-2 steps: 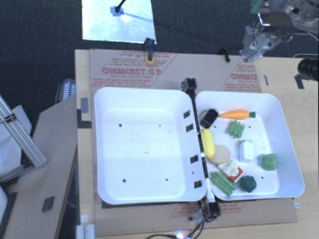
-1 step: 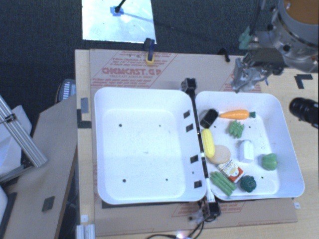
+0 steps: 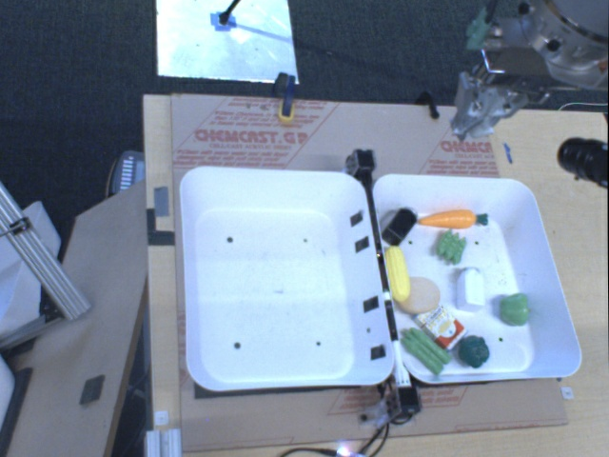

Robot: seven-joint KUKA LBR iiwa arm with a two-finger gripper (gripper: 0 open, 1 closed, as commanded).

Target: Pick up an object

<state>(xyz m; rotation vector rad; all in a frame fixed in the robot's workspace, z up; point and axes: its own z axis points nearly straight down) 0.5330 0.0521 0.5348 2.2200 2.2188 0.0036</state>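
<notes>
Gripper (image 3: 473, 122) hovering above bench beyond far rim of right bin (image 3: 547, 255), toward 1 o'clock of frame; finger state cannot tell, nothing visibly between them. Nearest pickable item likely carrot (image 3: 446, 220), lying in right bin's far part, at about 6 o'clock from gripper and near, long axis running 9-to-3 with green tip at 3. Other candidates further along 6 o'clock: black piece (image 3: 398, 226), corn (image 3: 397, 272), white block (image 3: 469, 288), green pepper (image 3: 515, 308), broccoli (image 3: 473, 351); left bin (image 3: 205, 255) lies toward 8 o'clock, well apart.
</notes>
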